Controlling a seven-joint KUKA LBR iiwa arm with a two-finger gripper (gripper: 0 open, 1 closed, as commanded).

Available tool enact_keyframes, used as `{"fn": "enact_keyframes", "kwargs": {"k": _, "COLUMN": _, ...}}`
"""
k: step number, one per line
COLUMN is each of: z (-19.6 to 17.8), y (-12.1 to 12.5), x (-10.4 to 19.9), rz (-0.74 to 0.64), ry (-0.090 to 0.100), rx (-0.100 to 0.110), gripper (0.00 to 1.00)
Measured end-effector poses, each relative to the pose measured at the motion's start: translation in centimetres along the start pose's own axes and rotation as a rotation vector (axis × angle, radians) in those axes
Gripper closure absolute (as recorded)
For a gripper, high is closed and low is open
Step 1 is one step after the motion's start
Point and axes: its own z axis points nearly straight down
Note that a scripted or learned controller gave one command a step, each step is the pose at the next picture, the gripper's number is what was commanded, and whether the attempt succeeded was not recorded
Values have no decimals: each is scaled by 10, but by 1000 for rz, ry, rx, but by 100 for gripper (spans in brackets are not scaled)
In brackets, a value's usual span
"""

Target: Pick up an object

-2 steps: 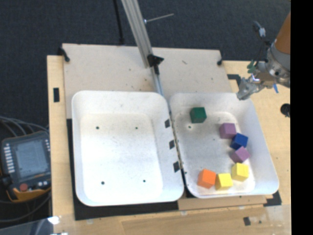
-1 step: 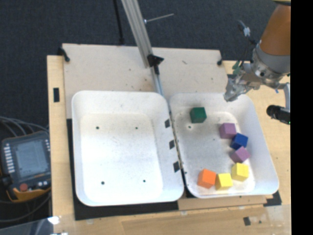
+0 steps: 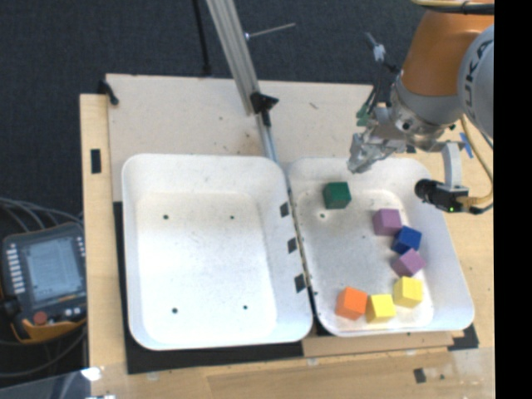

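Bins side by side on bench: left bin, right bin holding seven small blocks. Arm in from right, gripper hanging over right bin's far rim; finger state not readable, cannot tell. Nearest candidate: green cube, alone near far-left corner of right bin, just in front of and slightly left of gripper, apart from it. Likely light, rigid, flat-faced, not fragile; best pinched across two opposite side faces. Other blocks clustered along right and near walls: purple, blue, orange, yellow.
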Motion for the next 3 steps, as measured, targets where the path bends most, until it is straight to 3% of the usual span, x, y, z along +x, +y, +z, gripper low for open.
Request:
{"fn": "enact_keyframes", "kwargs": {"k": 1, "z": 0, "y": -9, "x": 59, "rz": -1, "ry": 1, "rx": 0, "gripper": 100}}
{"fn": "enact_keyframes", "kwargs": {"k": 3, "z": 22, "y": -16, "x": 148, "rz": 1, "ry": 0, "rx": 2, "gripper": 100}}
